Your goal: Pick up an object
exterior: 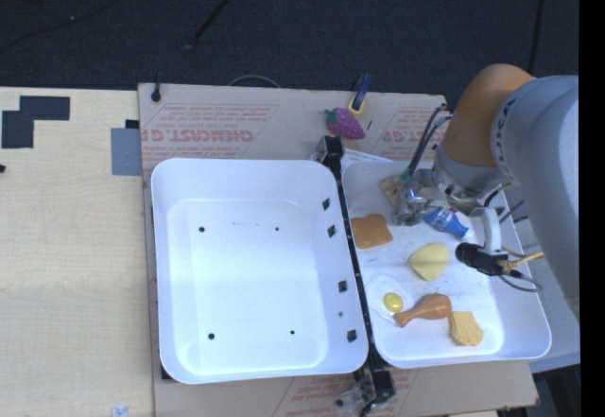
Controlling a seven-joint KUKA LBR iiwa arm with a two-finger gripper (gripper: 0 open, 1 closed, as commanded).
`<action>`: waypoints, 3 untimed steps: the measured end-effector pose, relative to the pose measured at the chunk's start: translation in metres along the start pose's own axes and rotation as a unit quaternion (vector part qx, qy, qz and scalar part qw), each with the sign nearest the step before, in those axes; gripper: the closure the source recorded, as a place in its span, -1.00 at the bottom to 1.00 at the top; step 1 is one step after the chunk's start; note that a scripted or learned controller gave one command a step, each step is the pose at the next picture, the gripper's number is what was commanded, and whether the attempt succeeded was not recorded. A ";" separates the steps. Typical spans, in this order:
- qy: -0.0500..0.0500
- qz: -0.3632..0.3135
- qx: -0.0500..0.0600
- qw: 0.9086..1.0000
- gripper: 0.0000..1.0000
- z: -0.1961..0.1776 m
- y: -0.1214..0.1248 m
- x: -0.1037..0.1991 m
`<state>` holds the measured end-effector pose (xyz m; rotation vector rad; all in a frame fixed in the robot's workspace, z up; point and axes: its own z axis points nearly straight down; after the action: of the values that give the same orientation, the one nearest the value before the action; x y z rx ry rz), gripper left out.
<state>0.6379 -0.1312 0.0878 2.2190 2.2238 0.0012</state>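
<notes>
Pale wooden surface [66,273] with a printed cardboard sheet [236,127] on it and two white bins on the sheet. The left bin [246,264] sits at 9 o'clock of the right bin [515,335], and their walls meet along the middle.

Grey arm [548,169] enters from 3 o'clock, its orange band [487,112] above the wrist. The hand [408,209] is down inside the right bin, toward the bin's 11 o'clock corner. Cannot tell whether the hand is spread or pressed together, as the wrist hides it from above. Nothing is seen pinched in it.

All loose objects lie on the right bin's floor:
- Blue packet [444,221], just beside the hand at its 4 o'clock. Contact cannot be told.
- Toast slice [371,232], at 8 o'clock of the hand, near the bin's left wall and lying flat.
- Pale yellow rounded piece [429,261], near the bin's centre, at 5 o'clock of the hand and apart from it.
- Fried egg [391,301], at the bin's 7 o'clock.
- Chicken drumstick [425,309], just beside the egg at its 3 o'clock, bone end toward the egg.
- Yellow cheese chunk [465,328], at 5 o'clock of the drumstick, very close to its thick end.

Outside the bins, on the cardboard at 12 o'clock of the seam, are a purple toy [346,124] and, just beyond it, a blue-and-yellow tool [359,95].
</notes>
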 end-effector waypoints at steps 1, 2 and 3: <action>0.000 0.000 0.001 1.000 -1.00 0.000 -0.002 0.000; 0.000 0.004 0.004 1.000 -1.00 0.001 -0.079 -0.032; 0.001 0.002 0.004 1.000 -1.00 0.001 -0.164 -0.009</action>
<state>0.4744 -0.1408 0.0869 2.2297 2.2248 -0.0056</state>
